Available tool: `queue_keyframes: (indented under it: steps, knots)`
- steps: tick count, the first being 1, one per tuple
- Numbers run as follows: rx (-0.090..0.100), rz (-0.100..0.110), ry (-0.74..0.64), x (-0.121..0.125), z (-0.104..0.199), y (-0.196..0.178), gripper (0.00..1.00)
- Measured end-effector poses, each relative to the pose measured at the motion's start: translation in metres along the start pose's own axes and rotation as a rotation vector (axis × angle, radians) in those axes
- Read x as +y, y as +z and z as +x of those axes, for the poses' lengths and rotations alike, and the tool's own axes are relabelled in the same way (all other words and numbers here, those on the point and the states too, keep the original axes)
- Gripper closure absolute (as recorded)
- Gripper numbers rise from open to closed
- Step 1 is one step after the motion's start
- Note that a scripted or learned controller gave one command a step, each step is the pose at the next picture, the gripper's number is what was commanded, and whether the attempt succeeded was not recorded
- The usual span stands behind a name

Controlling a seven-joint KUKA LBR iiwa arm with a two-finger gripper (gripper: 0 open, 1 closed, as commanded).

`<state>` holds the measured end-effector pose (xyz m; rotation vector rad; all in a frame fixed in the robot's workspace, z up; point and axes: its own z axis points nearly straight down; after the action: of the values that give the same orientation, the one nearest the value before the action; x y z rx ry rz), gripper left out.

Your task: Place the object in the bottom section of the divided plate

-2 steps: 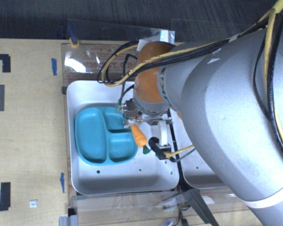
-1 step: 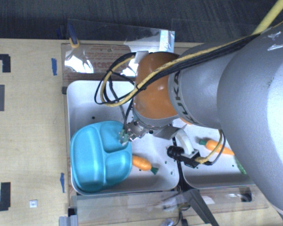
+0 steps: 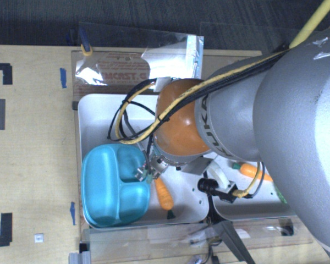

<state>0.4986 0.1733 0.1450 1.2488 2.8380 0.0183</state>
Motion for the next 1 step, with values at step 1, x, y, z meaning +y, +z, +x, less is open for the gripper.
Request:
queue_keyframes:
  steps: [1]
  knots:
    - [0.003,-0.011,-0.287,0.0017,-0.0236,0.0335,1.00]
